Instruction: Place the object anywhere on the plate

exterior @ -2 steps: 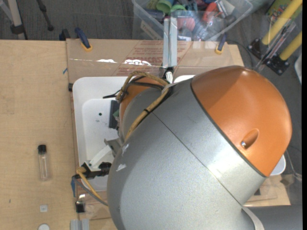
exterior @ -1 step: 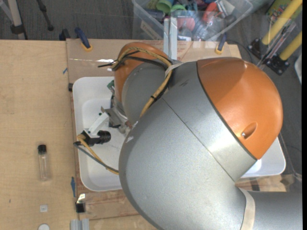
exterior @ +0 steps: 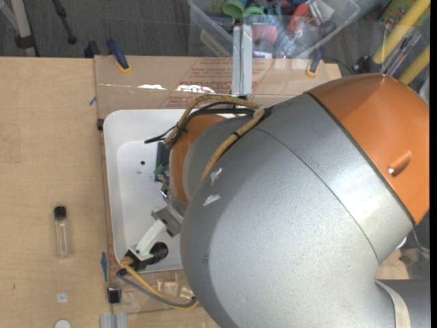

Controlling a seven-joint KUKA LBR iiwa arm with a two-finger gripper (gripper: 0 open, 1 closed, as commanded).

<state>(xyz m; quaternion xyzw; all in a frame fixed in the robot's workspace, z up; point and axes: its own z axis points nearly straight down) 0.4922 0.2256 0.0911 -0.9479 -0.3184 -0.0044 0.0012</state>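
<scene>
Where the object lies I cannot tell, nor the plate. My arm (exterior: 293, 224) spreads over most of the scene, grey, with its orange band (exterior: 382, 128) at the right. My gripper (exterior: 166, 210) is down over the white bin (exterior: 111, 183), tucked under my own wrist. I cannot tell whether it is apart, together, or clamped on anything. The bare strip of the bin's floor along its left side carries a couple of tiny dark specks (exterior: 142, 162). To the left of the bin, on the wooden bench (exterior: 41, 128), lies a small clear vial (exterior: 61, 231) with a black cap, well apart from my gripper. Behind the bin a clear sheet (exterior: 157, 80) lies flat on the bench, with blue clamps (exterior: 120, 61) at its far corners. Beyond the bench stands a clear tub (exterior: 208, 29) heaped with coloured toys. A yellow tube (exterior: 408, 16) leans at the far right.
</scene>
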